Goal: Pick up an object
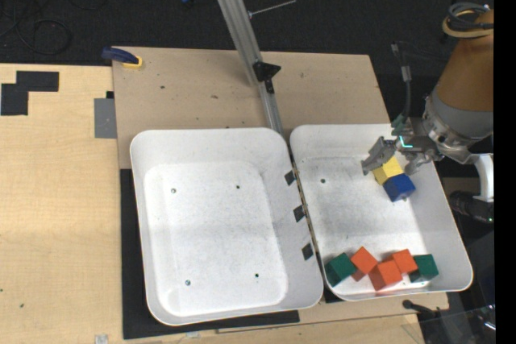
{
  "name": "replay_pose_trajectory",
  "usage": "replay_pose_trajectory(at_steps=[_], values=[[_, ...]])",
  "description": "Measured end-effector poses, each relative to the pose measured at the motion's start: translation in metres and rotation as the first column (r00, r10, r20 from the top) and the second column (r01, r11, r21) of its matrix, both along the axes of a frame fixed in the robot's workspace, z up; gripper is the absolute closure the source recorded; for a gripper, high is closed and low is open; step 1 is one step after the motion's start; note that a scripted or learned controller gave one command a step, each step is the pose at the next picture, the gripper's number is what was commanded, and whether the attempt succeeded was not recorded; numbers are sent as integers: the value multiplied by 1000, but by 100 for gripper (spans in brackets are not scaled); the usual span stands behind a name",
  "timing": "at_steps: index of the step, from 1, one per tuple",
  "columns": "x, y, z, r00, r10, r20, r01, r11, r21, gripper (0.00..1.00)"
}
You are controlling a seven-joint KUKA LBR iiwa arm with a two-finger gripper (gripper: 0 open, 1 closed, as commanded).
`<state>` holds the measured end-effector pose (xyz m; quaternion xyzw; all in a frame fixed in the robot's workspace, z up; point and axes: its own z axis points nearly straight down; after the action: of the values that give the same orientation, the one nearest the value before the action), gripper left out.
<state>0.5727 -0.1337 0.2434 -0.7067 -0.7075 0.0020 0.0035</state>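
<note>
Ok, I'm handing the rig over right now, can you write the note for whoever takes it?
Gripper: over the upper right part of the right bin, low, at a yellow block with a blue block touching it below. I can't tell whether it is closed on the yellow block or whether the block is off the floor.
Other things: two green blocks and orange blocks bunched at the right bin's near edge. Left bin sits beside it.
Done: gripper brought to the yellow block.
Left: confirm the grasp, then lift.
</note>
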Motion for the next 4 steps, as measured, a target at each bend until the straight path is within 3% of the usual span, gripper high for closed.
replay_pose_trajectory(at_steps=[1,3,4], values=[[1,-1,2,1000,-3,5,3,1000,-1,0],[0,-6,-113,1000,-2,-3,2,1000,0,0],[1,-6,-153,1000,-4,6,4,1000,-1,0]])
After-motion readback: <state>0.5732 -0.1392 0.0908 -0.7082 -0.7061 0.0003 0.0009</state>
